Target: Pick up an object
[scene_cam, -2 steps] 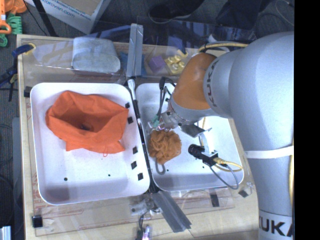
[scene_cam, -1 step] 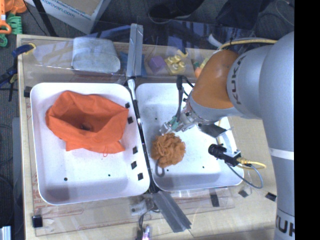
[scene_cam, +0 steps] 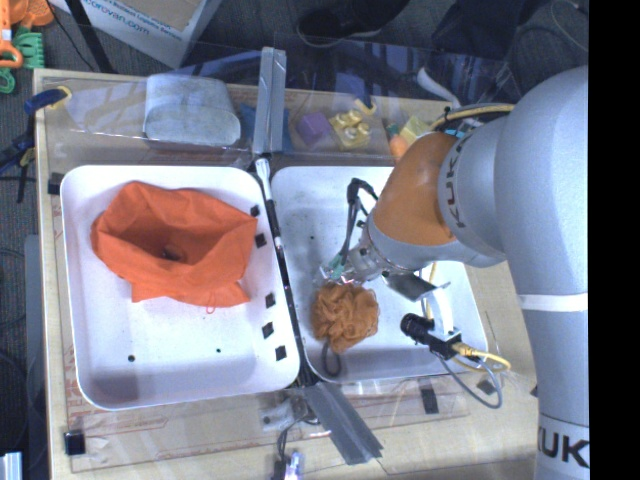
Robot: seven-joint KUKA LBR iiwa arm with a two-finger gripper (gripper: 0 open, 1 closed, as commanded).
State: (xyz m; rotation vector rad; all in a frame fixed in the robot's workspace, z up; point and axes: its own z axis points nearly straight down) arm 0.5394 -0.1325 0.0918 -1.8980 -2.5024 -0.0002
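A brown-orange mesh scrubber (scene_cam: 345,315) lies near the front of the right bin (scene_cam: 310,218). My gripper (scene_cam: 347,271) is low in that bin, just behind the scrubber and touching its upper edge; the wrist hides the fingers. A crumpled orange cloth (scene_cam: 180,240) lies in the left bin (scene_cam: 150,368), far from the gripper.
The grey arm with its orange band (scene_cam: 425,198) covers the right half of the right bin. A raised divider (scene_cam: 272,258) separates the bins. Behind them, on a clear shelf, sit a grey pouch (scene_cam: 192,111) and small purple, yellow and orange toys (scene_cam: 350,126).
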